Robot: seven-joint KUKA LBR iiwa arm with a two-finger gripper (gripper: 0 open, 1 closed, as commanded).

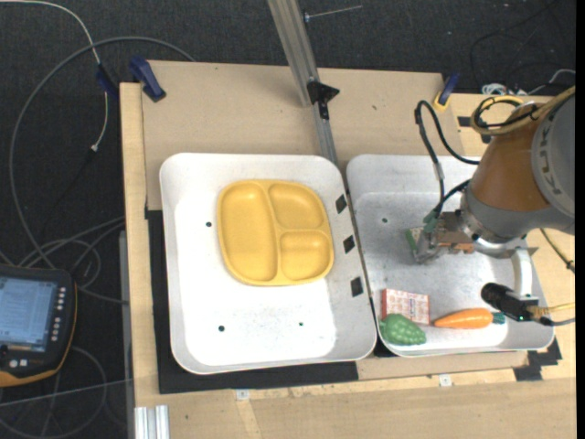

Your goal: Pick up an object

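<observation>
In the right bin (384, 186) my gripper (423, 243) hangs low over the bin floor, near its middle, with the grey and orange arm reaching in from the right. Near the bin's front edge lie an orange carrot (462, 318), a green bunch of grapes or broccoli (403, 330) and a small red and white packet (405, 305). These three sit below and apart from the gripper.
A yellow three-compartment plate (273, 230) rests in the left bin (187, 273). A metal pole (294, 35) slants down from the top to the bins' rear divide. Black clips (348, 243) line the edge between the bins. Cables run behind the arm.
</observation>
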